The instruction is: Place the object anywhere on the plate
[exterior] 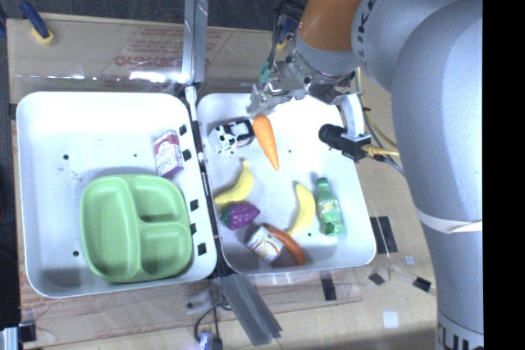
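carrot [266, 141] hanging from gripper [261, 108], pinched at thick top end, tip toward 5 o'clock. light, stiff, tapered, slick; may swing. plate [136, 227] toward 8 o'clock.

My grey arm reaches in from the right, orange band above the wrist, bent downward. My end effector [264, 104] hangs low, its fingers clamped on something orange.

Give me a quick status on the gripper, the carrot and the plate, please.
Gripper over right bin, at carrot's top end; grasp unconfirmed. Green plate in left bin, nothing on it. Bin divider lies between.
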You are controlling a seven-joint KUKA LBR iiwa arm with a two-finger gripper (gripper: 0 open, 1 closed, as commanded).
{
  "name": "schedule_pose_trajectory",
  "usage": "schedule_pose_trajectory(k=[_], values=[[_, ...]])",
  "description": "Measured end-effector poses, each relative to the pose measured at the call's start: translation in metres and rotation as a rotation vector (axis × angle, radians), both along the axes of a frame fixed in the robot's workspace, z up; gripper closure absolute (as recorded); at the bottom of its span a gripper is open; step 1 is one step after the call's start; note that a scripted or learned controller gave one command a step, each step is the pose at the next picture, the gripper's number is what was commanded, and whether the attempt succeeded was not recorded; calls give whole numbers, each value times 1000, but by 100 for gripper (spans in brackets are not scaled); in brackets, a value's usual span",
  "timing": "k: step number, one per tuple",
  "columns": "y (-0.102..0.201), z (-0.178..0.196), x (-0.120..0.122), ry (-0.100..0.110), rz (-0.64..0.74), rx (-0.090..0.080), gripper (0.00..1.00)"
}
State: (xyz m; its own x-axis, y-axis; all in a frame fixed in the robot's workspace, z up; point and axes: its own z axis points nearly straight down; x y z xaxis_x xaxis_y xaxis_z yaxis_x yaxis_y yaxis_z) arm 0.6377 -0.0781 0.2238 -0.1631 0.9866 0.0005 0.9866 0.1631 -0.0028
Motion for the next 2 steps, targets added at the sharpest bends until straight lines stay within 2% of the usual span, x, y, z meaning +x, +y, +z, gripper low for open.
schedule_pose_trajectory(k=[1, 2], values=[[104, -33, -49, 3, -47, -1, 100], [104, -33, -49, 2, -48, -1, 0]])
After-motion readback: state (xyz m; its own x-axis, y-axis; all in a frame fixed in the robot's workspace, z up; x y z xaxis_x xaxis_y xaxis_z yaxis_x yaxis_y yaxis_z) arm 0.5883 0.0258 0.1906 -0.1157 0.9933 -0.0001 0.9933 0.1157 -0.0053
